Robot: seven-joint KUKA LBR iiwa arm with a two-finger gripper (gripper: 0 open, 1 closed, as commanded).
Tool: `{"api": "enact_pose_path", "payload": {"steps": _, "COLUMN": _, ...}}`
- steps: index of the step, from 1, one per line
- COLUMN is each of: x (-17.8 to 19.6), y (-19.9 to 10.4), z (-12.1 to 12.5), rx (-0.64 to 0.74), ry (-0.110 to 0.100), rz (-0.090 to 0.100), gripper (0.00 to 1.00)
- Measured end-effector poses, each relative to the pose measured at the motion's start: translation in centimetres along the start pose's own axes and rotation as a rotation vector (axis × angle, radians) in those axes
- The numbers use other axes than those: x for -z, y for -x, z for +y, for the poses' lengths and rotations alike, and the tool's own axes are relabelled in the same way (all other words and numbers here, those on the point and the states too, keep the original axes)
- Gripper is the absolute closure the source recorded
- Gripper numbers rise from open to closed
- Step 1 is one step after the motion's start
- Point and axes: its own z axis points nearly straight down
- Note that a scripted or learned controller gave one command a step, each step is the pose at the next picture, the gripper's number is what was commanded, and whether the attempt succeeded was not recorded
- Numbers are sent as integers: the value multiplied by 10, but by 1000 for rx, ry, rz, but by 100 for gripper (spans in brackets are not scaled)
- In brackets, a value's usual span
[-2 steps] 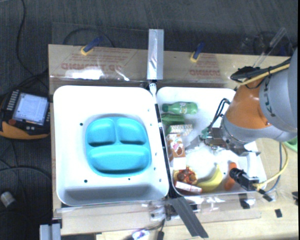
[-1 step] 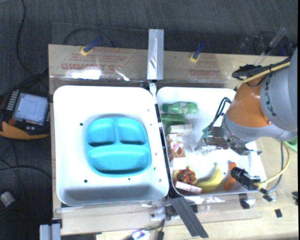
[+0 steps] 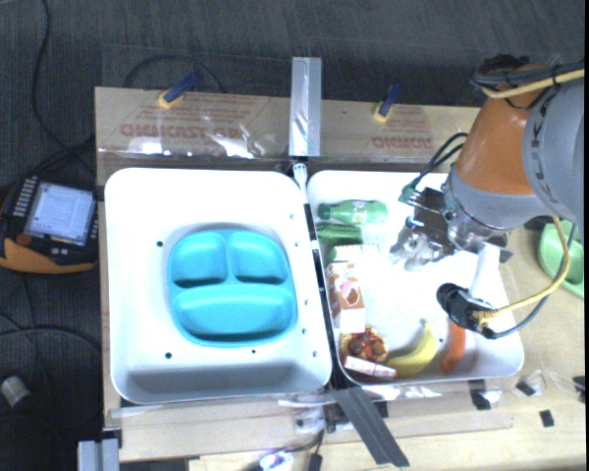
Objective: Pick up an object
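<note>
My gripper (image 3: 417,248) hangs over the upper middle of the right bin (image 3: 393,183), its metal fingers pointing down and left, with nothing seen between them. Left of it lies a green bottle (image 3: 350,213) at the bin's top left. A small carton with a red picture (image 3: 347,290) lies along the bin's left wall. At the bin's front sit a pack of red fruit (image 3: 364,344), a yellow banana (image 3: 412,353) and an orange carrot (image 3: 454,346).
The left bin (image 3: 137,263) holds a blue three-part tray (image 3: 233,285). A black cable plug (image 3: 457,305) hangs from the arm above the carrot. A green object (image 3: 560,248) sits outside the right bin. A hand-held device (image 3: 49,219) lies on the floor at left.
</note>
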Motion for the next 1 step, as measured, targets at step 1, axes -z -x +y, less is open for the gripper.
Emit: {"api": "enact_pose_path", "payload": {"steps": 1, "x": 62, "y": -34, "z": 48, "rx": -271, "ry": 1, "rz": -1, "gripper": 100}}
